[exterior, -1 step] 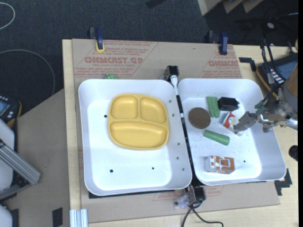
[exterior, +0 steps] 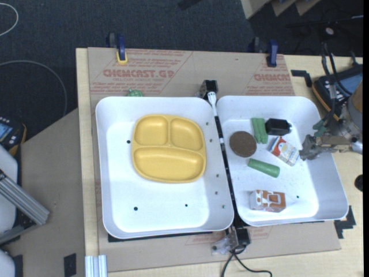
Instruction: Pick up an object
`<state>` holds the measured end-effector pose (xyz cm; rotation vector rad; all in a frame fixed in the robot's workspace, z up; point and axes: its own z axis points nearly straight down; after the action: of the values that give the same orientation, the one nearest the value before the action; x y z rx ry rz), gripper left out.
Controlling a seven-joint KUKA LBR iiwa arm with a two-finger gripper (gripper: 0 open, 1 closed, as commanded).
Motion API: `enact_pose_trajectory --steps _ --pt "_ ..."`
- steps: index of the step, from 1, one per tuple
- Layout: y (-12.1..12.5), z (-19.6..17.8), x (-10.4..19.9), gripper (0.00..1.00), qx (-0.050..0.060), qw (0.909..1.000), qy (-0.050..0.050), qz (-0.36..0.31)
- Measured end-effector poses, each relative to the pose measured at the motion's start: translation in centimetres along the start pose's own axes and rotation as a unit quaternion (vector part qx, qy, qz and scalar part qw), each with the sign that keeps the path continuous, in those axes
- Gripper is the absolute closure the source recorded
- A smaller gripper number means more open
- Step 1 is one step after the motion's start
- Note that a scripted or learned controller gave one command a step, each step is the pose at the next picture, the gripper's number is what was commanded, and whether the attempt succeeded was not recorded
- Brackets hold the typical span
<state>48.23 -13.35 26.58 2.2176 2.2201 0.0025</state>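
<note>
Two white bins side by side on a brown board, left bin (exterior: 115,172) and right bin (exterior: 323,195) meeting along a black seam. Filling much of the left one: a yellow divided plate (exterior: 169,149), three compartments, lying flat.

Crowded in the right one: a brown disc (exterior: 243,143) near the seam, a green stick (exterior: 259,130) just beside it, a black block (exterior: 277,125) next to that toward the far wall. Below the disc, a second green stick (exterior: 264,167) lying at a slant. Alone near the front wall, an orange and white carton (exterior: 268,200).

Printed in red on the board (exterior: 167,71), twice over: "CHEMCAST", the rest too faint to read. Two blue clamps (exterior: 120,45) pinching the far edge. Cable (exterior: 233,258) trailing off the front.

Nearest the tool: a small red and white packet (exterior: 285,150), crumpled, print unreadable, lying right of the disc and between block and slanted stick. Reaching in from the right, gripper (exterior: 314,146) low over the right bin, just beside the packet; touching or not, hard to say. Grip state: cannot tell, too blurred. Nothing seen held
</note>
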Motion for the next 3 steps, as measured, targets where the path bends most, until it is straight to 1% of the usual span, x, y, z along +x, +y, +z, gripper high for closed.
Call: enact_pose_trajectory --steps 1,2,3 --pt "-0.4 7.5 11.0 1.00 0.007 1.0000 0.003 -0.005" --pt "-0.2 -1.9 17.5 1.00 -0.003 1.0000 0.002 -0.004" --pt "-0.1 -12.2 12.5 1.00 -0.005 1.0000 0.000 0.003"
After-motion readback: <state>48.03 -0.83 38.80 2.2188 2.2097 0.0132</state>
